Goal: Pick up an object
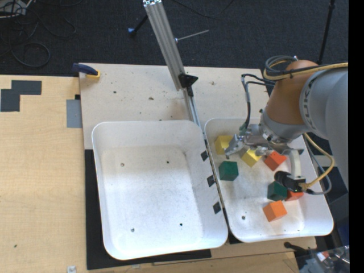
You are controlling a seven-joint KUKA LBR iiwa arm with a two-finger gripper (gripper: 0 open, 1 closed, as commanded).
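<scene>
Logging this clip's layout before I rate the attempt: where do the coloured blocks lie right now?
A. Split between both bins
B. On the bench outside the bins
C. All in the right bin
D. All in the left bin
C. The yellow blocks, the green block and the orange block all lie inside the right bin, where the gripper is also working.

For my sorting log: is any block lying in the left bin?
No, the left bin holds no block; the yellow block and the orange block lie in the right bin.
</scene>
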